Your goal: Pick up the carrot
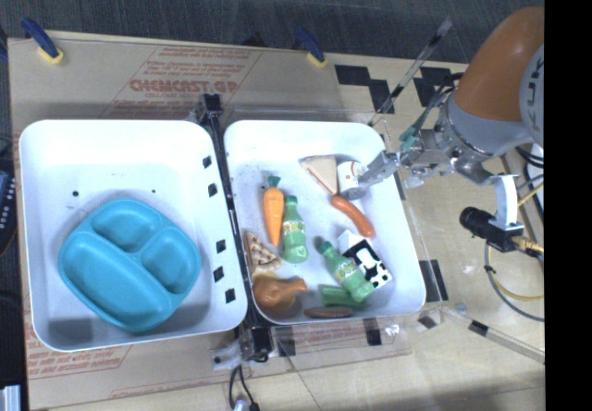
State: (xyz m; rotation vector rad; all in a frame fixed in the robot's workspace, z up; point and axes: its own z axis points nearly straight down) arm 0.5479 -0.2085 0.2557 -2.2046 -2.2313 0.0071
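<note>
A blue divided plate [129, 261] is sitting in the left bin [55, 145]. In the right bin [277, 133] the carrot [273, 212] is lying near the left wall with its green top pointing away, a green bottle [294, 230] just beside it on its right and a pizza slice [261, 250], a chicken drumstick [279, 290], a second green bottle [343, 272], a sausage [353, 215] and a black-and-white carton [369, 267] lying nearby. The gripper [368, 170] is hanging over the bin's right side beside a sandwich wedge [323, 172], well apart from the carrot, and I cannot tell how its fingers are standing.
</note>
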